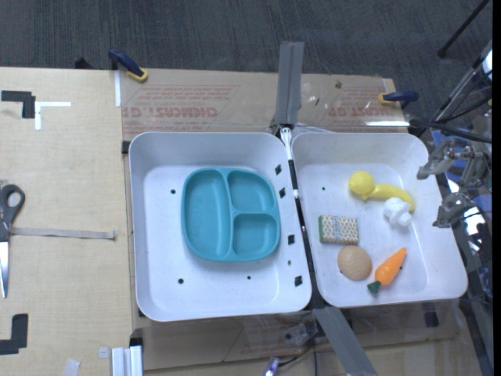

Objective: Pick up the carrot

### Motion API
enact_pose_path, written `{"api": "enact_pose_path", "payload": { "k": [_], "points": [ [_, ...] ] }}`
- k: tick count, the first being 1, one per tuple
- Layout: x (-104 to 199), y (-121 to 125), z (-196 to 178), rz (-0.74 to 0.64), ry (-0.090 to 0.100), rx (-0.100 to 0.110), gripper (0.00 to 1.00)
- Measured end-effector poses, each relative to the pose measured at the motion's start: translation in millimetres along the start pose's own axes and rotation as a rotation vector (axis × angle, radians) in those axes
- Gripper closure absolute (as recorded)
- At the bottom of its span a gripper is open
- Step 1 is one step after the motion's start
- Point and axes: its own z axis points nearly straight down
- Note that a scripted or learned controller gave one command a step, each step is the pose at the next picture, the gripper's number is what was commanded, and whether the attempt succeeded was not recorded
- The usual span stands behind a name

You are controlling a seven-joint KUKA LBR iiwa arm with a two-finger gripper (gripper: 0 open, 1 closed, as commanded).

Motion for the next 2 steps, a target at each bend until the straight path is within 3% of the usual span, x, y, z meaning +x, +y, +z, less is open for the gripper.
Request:
{"api": "enact_pose_path", "payload": {
  "k": [1,2],
  "points": [
    [25.6,7.5,197.8,-0.175,0.001,-0.001,0.0],
    [28.0,85.3,197.9,-0.251,0.001,-0.002,0.0]
  ]
}}
